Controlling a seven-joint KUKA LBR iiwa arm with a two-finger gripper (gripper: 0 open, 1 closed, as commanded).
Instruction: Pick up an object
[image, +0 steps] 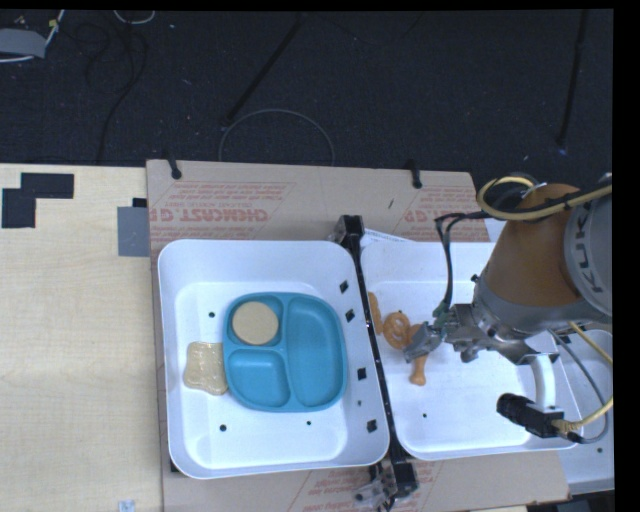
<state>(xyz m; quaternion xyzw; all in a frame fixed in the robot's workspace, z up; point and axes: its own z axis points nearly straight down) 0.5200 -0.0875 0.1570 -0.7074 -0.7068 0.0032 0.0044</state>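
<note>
Orange-brown and knotted, the small pretzel-shaped toy (397, 328) lies on the floor of the right-hand shallow white bin (470, 440), close to the black divider (368, 340) between the two bins; just beside it, toward the bin's middle, lies a short tan stick-like piece (419, 371), and a thin orange sliver (374, 306) rests against the divider wall. The grey two-finger gripper (424, 343) is low over this cluster, its tip between the pretzel and the stick; whether its fingers are spread or closed I cannot tell, and nothing is visibly between them, so I judge no grasp made yet.

To do this step well, the gripper should settle on one piece rather than straddle two; the pretzel looks the better target, since its loops offer edges to pinch, but it sits near the divider, so one finger needs room on that side. Descend straight, close only once the piece is centred, then lift slowly to check it comes along; a glancing touch would likely just push it aside.

In the left-hand white bin (190, 440) a blue three-compartment plastic tray (300, 360) holds a round tan disc (254, 322) in its upper-left compartment; a pale yellow flat piece (205, 367) lies touching the tray's left edge.
</note>
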